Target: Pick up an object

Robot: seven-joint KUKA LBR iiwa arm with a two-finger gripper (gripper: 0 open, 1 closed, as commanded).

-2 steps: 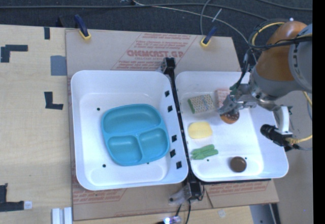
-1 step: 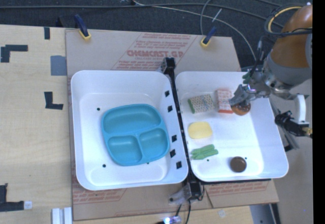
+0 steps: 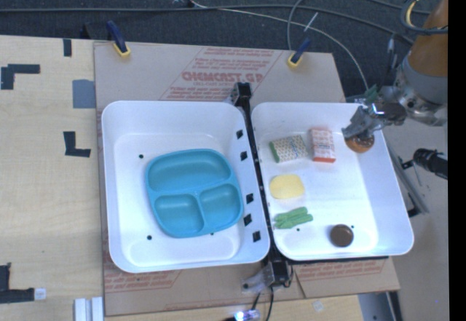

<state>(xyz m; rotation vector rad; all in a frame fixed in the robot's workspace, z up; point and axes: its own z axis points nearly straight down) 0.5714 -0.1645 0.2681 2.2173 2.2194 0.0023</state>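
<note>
white right bin (image 3: 378,188): holds patterned packet (image 3: 288,148), red-and-white box (image 3: 322,145), yellow piece (image 3: 286,185), green piece (image 3: 293,218), brown round item (image 3: 341,235). hand (image 3: 362,127) at the bin's far right rim, just over an orange-brown item (image 3: 359,142); held or merely beneath, unclear. hand's spread: cannot tell. advice: lift straight, clear of the rim. left bin: blue tray (image 3: 194,191)

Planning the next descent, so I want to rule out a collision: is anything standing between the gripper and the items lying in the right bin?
Nothing visible does. The gripper sits at the right bin's upper right edge, beside a small brown object. The orange packet, patterned packet, yellow piece, green piece and brown disc lie flat and apart.
</note>
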